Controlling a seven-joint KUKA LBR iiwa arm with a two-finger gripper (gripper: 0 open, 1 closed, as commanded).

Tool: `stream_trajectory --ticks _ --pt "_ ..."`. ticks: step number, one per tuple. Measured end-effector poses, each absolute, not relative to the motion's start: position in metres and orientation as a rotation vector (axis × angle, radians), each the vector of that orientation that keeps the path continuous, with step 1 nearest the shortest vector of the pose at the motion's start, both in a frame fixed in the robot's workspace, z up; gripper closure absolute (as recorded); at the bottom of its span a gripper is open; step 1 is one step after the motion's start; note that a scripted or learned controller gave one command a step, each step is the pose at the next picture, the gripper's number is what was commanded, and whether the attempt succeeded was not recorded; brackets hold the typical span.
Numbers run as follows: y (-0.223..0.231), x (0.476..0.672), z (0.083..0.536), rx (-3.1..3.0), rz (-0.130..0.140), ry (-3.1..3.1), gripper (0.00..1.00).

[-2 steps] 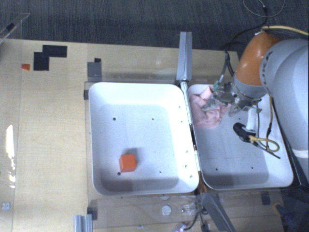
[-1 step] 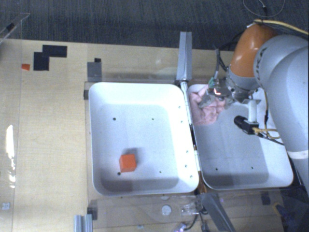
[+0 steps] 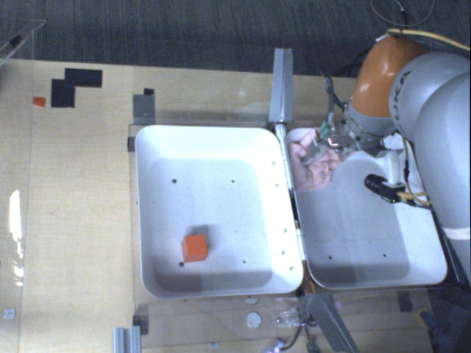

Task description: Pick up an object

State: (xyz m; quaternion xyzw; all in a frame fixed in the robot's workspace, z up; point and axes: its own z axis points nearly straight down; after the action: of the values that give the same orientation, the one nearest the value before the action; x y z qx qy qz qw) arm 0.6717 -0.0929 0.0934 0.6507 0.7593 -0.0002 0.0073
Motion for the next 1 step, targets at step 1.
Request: stream_trajectory --ticks 1 --pt "-0.0917 0.6554 0.0943 2.040 0.016 2.363 0.00"
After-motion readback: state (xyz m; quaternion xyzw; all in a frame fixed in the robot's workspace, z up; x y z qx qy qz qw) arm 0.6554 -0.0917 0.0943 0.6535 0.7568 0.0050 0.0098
